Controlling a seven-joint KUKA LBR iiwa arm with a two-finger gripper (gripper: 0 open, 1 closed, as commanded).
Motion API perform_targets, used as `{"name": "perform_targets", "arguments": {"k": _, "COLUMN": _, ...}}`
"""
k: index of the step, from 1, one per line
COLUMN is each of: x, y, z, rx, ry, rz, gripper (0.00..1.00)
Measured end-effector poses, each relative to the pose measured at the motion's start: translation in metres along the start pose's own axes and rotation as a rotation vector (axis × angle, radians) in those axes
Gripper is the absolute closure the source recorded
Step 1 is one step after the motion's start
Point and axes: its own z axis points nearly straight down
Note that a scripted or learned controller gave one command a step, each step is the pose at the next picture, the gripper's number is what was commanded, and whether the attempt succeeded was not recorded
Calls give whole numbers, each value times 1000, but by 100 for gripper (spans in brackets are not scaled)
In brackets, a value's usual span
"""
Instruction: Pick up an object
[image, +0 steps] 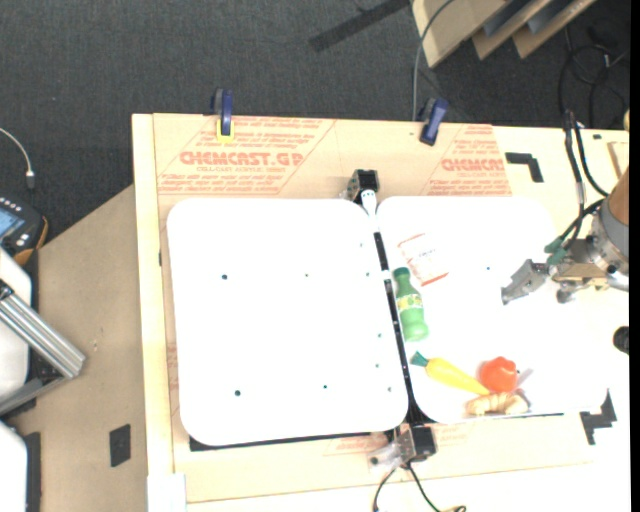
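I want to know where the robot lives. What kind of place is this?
Probably a robot lab. Two shallow white bins sit on a clamped board, small plastic toys like a green bottle lie in one, and a metal two-finger gripper reaches in above it.

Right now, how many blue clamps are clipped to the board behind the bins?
2. One blue clamp sits on the board's far edge above the left bin; the second blue clamp sits above the right bin.

One fixed camera high above the worktop (300, 150), looking down at a slant, both bins framed, arm (610, 240) entering at three o'clock
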Motion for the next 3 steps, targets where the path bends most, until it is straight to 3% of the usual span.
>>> {"name": "perform_targets", "arguments": {"k": 1, "x": -45, "y": -4, "z": 60, "rx": 6, "ry": 1, "rz": 4, "gripper": 0}}
{"name": "perform_targets", "arguments": {"k": 2, "x": 44, "y": 83, "z": 82, "rx": -5, "ry": 3, "rz": -11, "gripper": 0}}
{"name": "perform_targets", "arguments": {"k": 3, "x": 110, "y": 147, "z": 36, "rx": -9, "ry": 1, "rz": -9, "gripper": 0}}
